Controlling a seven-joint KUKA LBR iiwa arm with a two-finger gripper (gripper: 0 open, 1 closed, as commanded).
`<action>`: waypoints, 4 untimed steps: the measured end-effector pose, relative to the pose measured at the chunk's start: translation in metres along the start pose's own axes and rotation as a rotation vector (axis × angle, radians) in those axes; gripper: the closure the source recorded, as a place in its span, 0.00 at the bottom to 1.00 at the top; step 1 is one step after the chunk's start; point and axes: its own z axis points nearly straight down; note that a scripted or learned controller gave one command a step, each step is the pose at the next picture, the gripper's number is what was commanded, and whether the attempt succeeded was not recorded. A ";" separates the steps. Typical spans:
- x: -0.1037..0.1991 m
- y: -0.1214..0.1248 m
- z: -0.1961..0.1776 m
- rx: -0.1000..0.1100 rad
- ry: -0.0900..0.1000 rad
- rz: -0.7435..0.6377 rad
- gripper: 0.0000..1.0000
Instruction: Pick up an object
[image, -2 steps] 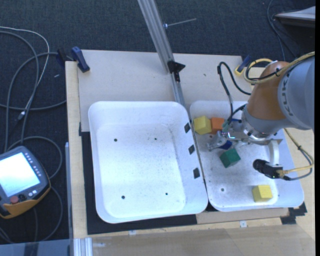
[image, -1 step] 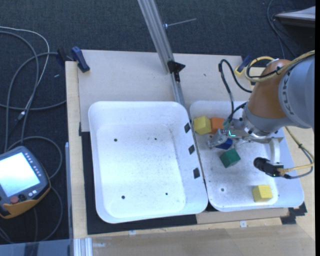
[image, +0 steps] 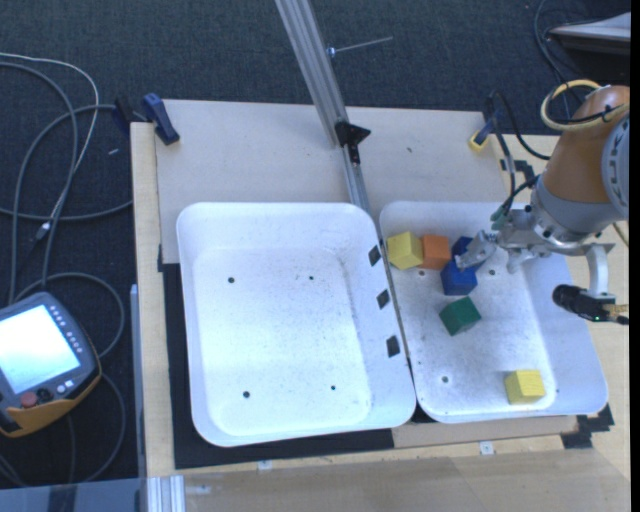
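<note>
Gripper (image: 478, 255) sits over the right bin (image: 570, 385), near its far edge, arm (image: 585, 160) coming in from the right. Fingers are down at the blue block (image: 459, 275); the block's top end is right against the fingertips, but can't tell how far the pincer is open or whether it actually has the block clamped. Blue block looks taller than wide from here, long axis running roughly far-to-near across the bin, slightly tilted; it may be two blue pieces, too small to tell. Just beside it toward the far left corner of the same bin: orange block (image: 436, 251), then yellow block (image: 404, 250), touching each other in a row along the far edge. Green block (image: 460, 316) lies near the bin's middle, just apart from the blue one, rotated diagonal to the bin edges. Second, smaller yellow block (image: 525, 385) sits near the near right corner, well apart from the rest. Left bin (image: 200, 240) alongside.
</note>
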 end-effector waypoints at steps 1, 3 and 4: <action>0.034 -0.001 0.030 0.009 0.007 -0.008 0.00; 0.134 0.002 -0.076 -0.002 0.008 -0.013 1.00; 0.211 -0.007 -0.072 0.009 0.009 -0.012 1.00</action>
